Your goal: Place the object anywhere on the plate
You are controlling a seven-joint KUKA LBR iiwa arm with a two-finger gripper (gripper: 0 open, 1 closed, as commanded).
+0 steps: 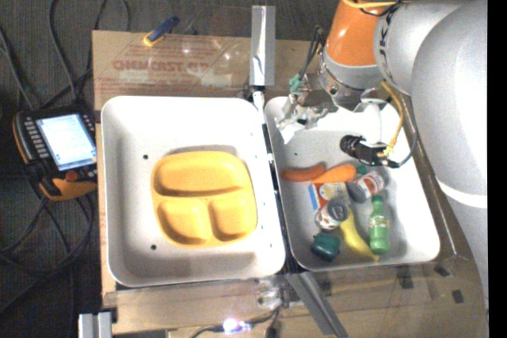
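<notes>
Two shallow white bins sit side by side on the worktop point(119, 43). The left bin point(119, 170) contains a yellow plate point(206, 198) with three compartments, one long section at the far side and two smaller sections at the near side; nothing lies on the plate.

The right bin point(420, 233) holds a cluster of small objects in its near half. An orange carrot point(342, 173) lies crosswise, its tip touching a red sausage point(303, 172) that extends toward the bin's left wall. Nearer the camera are a small can point(369, 185) with a grey end, a second round-ended container point(332, 214), a green bottle point(379, 225) lying lengthwise, a yellow banana point(355, 238) beside it, and a dark teal cup point(325, 246) at the near left of the cluster. A flat printed carton appears to lie under these items, though it is largely covered.

The grey arm, with its orange band point(360, 20), enters from the right. The tool point(299, 113) hangs over the far left corner of the right bin, well apart from the object cluster and from the plate. Whether it is open or closed cannot be told at this angle, and no object is seen in it.

On the floor to the left of the worktop rests a handheld control pendant point(57, 145) with a lit screen.
</notes>
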